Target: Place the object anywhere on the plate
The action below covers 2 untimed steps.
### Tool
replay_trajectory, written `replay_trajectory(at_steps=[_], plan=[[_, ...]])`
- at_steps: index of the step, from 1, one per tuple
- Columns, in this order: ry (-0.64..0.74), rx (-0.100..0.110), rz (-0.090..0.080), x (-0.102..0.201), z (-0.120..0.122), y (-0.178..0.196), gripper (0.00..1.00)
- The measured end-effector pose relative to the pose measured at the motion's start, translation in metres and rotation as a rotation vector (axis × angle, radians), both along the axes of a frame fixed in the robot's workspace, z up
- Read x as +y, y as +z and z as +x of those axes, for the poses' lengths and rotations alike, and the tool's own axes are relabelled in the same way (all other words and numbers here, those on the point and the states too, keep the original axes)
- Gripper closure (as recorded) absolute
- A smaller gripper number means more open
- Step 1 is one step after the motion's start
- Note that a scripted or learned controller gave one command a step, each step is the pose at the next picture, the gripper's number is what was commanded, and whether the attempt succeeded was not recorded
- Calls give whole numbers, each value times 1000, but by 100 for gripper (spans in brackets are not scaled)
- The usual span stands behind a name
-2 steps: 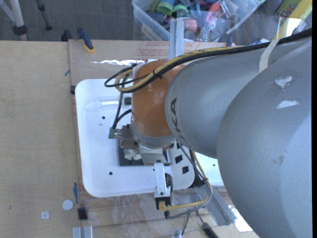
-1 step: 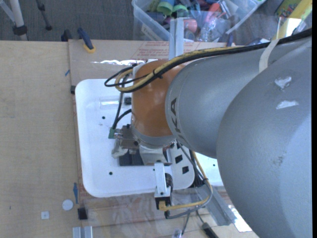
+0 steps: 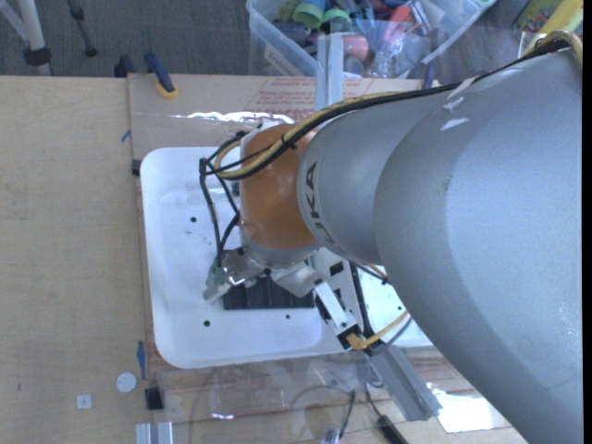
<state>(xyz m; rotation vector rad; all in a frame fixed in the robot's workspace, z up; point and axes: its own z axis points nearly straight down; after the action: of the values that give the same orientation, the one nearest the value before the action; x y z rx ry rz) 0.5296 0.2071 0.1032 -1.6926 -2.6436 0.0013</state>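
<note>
My arm (image 3: pixel 444 202) reaches from the right over the left white bin (image 3: pixel 176 248) on the bench (image 3: pixel 65 248). My end effector (image 3: pixel 242 285) hangs low inside that bin; I cannot tell its state. The object and plate are hidden beneath me.

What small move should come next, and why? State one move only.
Probably raise the arm straight up a little before anything else. Its grey body and orange band hang low over the left white bin and cover most of it, so from this view I cannot make out a plate or the object beneath. The tool sits close to the bin floor, its state hidden.
</note>
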Motion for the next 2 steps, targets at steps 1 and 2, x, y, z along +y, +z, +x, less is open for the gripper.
replay_trajectory(at_steps=[1, 2], plan=[[-256, -28, 13, -2, -42, -9, 0], [-612, -26, 11, 12, -27, -9, 0]])
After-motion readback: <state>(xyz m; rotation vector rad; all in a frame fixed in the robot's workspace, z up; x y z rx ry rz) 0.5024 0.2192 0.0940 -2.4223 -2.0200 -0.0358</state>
